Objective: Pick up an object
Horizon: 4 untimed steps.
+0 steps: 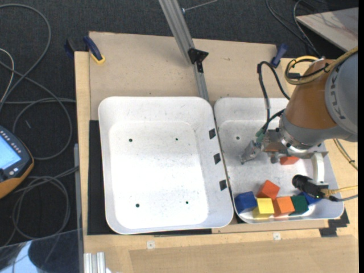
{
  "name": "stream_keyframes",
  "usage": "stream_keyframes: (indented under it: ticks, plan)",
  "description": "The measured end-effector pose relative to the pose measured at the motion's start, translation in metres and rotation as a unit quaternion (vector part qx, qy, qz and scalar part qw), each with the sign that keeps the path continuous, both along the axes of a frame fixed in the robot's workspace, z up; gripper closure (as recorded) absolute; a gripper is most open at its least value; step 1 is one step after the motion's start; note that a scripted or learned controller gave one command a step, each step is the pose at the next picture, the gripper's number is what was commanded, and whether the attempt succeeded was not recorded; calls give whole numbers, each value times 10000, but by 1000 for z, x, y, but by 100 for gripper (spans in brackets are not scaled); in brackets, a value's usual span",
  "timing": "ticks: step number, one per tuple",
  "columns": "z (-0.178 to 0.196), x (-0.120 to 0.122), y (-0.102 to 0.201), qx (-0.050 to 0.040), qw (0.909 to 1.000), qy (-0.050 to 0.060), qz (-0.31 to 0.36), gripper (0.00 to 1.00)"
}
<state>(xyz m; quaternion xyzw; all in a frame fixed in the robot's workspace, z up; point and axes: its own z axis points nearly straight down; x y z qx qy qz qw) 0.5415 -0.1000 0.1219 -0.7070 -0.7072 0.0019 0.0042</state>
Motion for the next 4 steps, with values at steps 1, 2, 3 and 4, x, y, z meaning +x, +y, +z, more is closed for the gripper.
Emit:
stream_keyframes:
  ticks: [1,2,3,4]
  plan:
    - [15,2,-1,-9,10000,-49,-3,100]
    - [63,5,8,-18,10000,-77,9,100]
    - [124,5,17,-20,10000,-88,10,100]
    - [178,7,17,-22,10000,-84,6,100]
